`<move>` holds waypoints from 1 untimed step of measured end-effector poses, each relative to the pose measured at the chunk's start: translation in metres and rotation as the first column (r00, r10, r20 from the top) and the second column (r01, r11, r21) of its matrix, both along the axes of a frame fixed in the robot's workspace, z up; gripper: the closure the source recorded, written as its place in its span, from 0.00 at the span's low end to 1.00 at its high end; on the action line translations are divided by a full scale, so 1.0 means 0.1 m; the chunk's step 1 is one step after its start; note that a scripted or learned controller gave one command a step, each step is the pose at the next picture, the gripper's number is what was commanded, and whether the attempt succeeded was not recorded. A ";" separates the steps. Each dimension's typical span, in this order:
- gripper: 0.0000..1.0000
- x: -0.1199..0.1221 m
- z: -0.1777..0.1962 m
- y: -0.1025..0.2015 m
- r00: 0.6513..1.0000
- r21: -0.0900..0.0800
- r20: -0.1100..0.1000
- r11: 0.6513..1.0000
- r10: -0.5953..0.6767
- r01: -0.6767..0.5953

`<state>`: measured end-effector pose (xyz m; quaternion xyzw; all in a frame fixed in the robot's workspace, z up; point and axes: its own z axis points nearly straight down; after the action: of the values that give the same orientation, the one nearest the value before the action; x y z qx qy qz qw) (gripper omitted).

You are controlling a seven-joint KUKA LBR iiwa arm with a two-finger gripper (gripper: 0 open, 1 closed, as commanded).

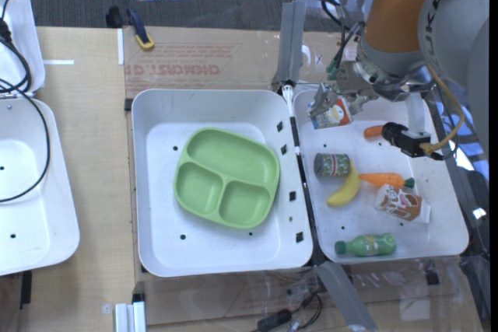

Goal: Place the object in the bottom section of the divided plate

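A light green divided plate (pixel 226 177) lies in the left bin (pixel 148 167), with one large section on its far-left side and two smaller sections toward the near edge. Over the far-left corner of the right bin (pixel 443 245), my gripper (pixel 330 110) hangs from the grey arm with the orange band. A small white, orange and blue packet (pixel 334 117) sits between its fingers, and the gripper is shut on it. The gripper is to the right of the plate, across the wall between the bins.
The right bin holds a small dark can (pixel 332 165), a banana (pixel 345 190), a carrot (pixel 383 179), a white and orange carton (pixel 401 203), a green bottle (pixel 366 246) and an orange piece (pixel 374 131). A black clamp (pixel 411 140) juts over that bin.
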<state>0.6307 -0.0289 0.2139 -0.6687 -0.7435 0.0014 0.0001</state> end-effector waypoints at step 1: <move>1.00 -0.31 -0.23 0.01 0.963 0.002 -0.001 0.963 0.270 -0.270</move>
<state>0.6000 -0.0280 0.1906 -0.5613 -0.8276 0.0012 0.0010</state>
